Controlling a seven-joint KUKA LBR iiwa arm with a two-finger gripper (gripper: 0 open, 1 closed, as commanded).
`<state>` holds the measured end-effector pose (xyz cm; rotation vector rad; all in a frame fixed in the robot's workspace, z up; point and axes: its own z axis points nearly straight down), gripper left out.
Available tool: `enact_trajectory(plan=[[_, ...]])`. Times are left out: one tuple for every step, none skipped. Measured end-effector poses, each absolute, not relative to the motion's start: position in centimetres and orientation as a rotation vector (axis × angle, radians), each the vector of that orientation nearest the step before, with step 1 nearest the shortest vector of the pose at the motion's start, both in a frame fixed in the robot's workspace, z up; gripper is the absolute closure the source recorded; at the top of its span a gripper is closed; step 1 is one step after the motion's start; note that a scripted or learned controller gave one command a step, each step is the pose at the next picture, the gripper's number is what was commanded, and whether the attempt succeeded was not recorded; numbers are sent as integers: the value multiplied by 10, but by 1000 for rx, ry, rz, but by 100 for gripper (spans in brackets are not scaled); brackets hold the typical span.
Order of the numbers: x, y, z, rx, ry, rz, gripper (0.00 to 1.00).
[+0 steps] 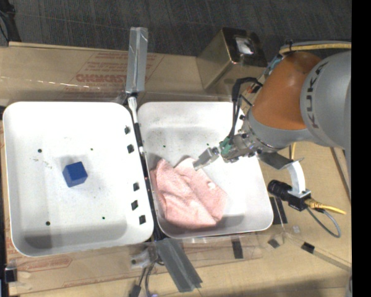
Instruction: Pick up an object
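Bins: 2 shallow white plastic bins, left bin (25, 184) and right bin (253, 197), speckled floors.
Cube: small blue hard-edged cube (75, 173), left bin.
Cloth: crumpled pink fabric cloth (188, 193), soft folds, right bin's near left corner.
Gripper: metal 2-finger gripper (203, 159) just above cloth's upper edge; finger state cannot be told.
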<state>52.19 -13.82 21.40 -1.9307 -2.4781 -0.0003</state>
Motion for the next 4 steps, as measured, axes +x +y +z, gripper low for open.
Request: enact_trajectory(plan=[[508,-172,93,-1907,-2495,0,0],[558,-145,92,-1847,-2539,0,0],[583,-107,92,-1829,-2553,0,0],[490,-125,91,-1910,-2489,2,0]])
